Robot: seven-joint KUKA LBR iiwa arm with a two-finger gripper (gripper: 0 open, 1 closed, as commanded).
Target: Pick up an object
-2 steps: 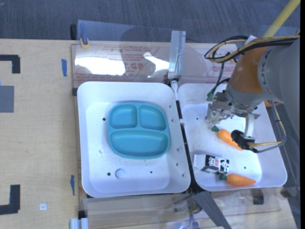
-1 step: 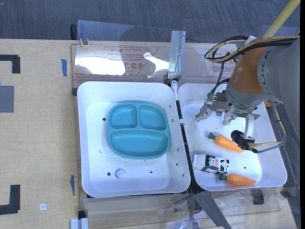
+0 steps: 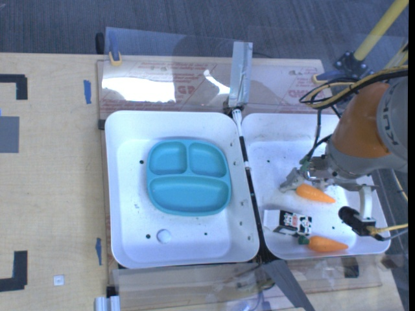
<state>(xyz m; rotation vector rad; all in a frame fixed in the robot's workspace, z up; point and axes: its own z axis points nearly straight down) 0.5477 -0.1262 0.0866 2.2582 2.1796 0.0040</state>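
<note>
In the right bin point(image 3: 272, 154), an orange toy carrot point(image 3: 316, 194) lies near the middle. My gripper point(image 3: 299, 179) hovers right at its left end, touching or nearly touching it; I cannot tell whether the carrot is gripped. A second carrot point(image 3: 327, 243) with a green top lies near the bin's front edge. Next to it, on its left, sits a small black-and-white packet point(image 3: 290, 221). The arm's orange band point(image 3: 360, 131) is above the bin's right side.
The left bin point(image 3: 123, 173) holds a blue divided plate point(image 3: 189, 176) in its middle and a small white disc point(image 3: 163, 236) near its front. A clear plastic sheet point(image 3: 168, 70) stands behind the bins. Yellow cables point(image 3: 337, 83) trail at the upper right.
</note>
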